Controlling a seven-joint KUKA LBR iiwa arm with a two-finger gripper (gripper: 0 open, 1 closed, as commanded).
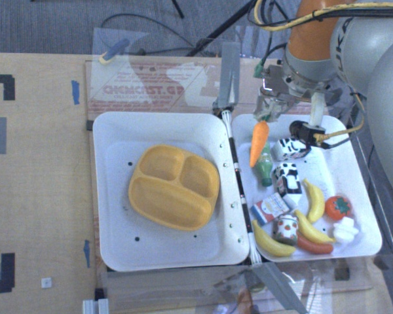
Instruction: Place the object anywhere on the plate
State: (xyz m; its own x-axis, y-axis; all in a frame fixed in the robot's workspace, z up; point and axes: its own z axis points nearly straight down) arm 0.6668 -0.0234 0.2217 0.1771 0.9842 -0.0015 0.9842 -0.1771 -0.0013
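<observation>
While the gripper [270, 112], whose state cannot be told, hangs over the carrot [259, 142] near the right bin's [367, 237] far left corner, a weak grasp may drop it before the plate [173, 187].

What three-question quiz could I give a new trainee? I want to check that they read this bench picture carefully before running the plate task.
1. True or false: the yellow plate lies in the left bin, and it has three compartments.
2. Multiple choice: which item lies nearest the hand? A) the tomato B) the carrot C) the red sausage
3. Fill in: how many bananas lie in the right bin?

Key
1. True.
2. B; the carrot's green top lies just under the hand at the bin's far end.
3. Two: one beside the tomato, one at the near left corner.
</observation>
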